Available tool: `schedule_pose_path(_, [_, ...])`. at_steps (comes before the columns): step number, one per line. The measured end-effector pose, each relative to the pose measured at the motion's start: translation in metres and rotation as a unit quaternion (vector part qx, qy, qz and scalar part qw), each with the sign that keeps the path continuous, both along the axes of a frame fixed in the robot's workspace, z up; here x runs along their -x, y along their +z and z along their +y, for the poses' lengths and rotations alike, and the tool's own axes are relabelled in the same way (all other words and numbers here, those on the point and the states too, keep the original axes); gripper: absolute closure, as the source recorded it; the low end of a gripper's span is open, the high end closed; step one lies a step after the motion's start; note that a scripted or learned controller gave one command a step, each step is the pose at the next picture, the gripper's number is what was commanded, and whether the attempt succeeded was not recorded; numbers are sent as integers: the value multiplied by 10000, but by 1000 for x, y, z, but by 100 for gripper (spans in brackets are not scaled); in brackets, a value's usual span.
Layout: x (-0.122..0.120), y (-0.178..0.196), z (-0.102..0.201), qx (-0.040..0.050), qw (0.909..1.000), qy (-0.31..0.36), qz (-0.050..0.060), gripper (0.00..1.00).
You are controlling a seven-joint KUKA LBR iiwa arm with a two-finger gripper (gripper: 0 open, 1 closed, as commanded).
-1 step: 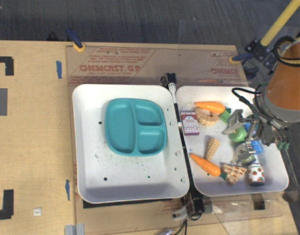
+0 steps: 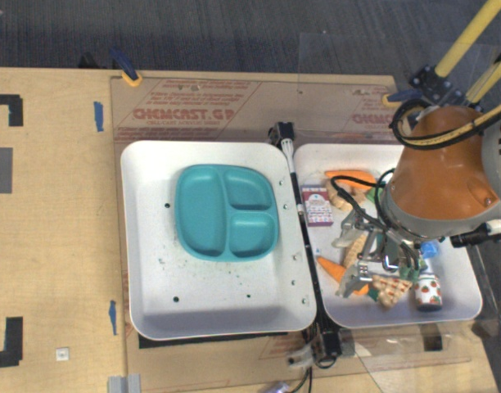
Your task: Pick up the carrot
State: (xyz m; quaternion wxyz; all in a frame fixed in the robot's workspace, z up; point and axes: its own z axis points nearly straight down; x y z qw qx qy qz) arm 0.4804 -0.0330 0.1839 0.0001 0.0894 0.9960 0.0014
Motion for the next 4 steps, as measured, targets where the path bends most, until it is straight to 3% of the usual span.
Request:
schedule_pose_path(1, [-11,-80,-59,15,9981,-615,22,0])
schedule_pose_path(2, [-3,-93,-58,2,9949,-1011,-49,0])
schedule_pose_path(3, [-4,-93,-59,-14,9575,-2884,-62,0])
schedule_pose_path(4, [-8,-81,-59,-14,9575,-2882,-137,100])
